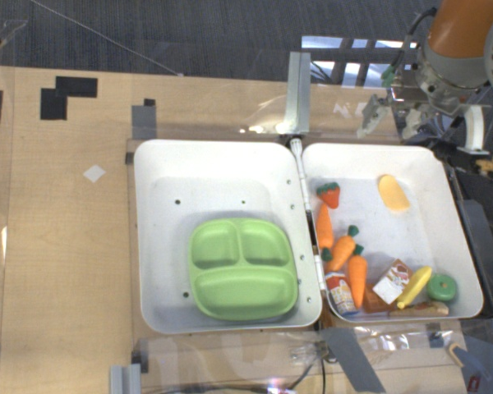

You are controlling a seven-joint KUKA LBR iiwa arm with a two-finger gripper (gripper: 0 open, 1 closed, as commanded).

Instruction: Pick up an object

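Table (57,220) in light wood, carrying two shallow white bins side by side. Left bin (156,187) holding just a green divided plate (242,269), sat toward the near right part of it, three compartments facing up.

Right bin (431,212) full of toy food. Strawberry (329,194) close to the wall next to the other bin. Yellow oval piece (393,193), maybe a lemon, off on its own in the far half. Three carrots in a loose chain running toward the near edge: upper carrot (324,224) along the dividing wall, middle carrot (342,249) tilted, lower carrot (357,277) pointing at the near edge. Small can (338,290) pressed up against the lower carrot in the near left corner. White and red carton (390,284) just right of that, with a banana (414,287) leaning against it and a green round thing (442,286) touching the banana's far end. Something brown under that pile, too hidden to name.

Grey arm with orange band (468,15) coming in at top right. Tool (392,113) hanging past the far edge of the right bin, well apart from all the toys. Too cluttered and blurry up there; can't tell if wide or narrow.
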